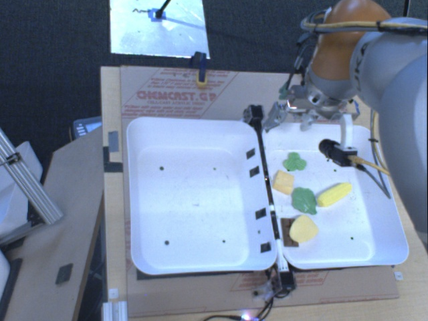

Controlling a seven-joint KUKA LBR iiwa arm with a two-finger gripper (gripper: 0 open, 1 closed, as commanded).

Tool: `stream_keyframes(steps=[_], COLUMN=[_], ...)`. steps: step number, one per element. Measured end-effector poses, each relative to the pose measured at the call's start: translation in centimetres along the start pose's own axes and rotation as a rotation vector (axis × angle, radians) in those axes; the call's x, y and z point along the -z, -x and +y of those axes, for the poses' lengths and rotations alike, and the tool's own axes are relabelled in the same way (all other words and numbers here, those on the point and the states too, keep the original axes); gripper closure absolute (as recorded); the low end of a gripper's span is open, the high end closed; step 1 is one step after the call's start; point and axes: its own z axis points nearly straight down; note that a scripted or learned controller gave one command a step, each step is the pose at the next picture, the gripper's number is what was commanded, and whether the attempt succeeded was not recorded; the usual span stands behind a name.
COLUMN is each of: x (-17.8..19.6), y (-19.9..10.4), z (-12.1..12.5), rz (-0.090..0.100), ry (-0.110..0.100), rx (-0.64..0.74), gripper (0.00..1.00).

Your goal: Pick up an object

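Observation:
The right bin (374,246) holds several toy foods. A small green leafy piece (293,161) lies near its upper left, with a pale yellow block (283,182) just below it. A larger green leafy piece (304,200) touches a yellow corn cob (334,194), and a yellow rounded piece (303,229) sits lowest. My gripper (291,120) hangs over the bin's far left corner, above and beyond the small green piece. Its fingers (273,118) stand apart, open, with nothing between them.
The left bin (140,246) lies beside the right one, with a black-clipped divider (262,179) between them. A black fitting on a white post (338,150) juts from the wrist over the right bin's far side. A shiny plate (159,19) lies behind the bench.

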Motion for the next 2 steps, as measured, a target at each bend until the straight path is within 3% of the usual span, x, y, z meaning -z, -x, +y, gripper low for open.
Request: stream_keyframes(steps=[1, 2], x=[0.4, 18.3], y=[0.7, -1.2], z=[-0.1, -1.0], rz=[-0.003, -0.003], ry=[-0.006, 0.009], rx=[-0.006, -0.006], gripper=[1.0, 1.0])
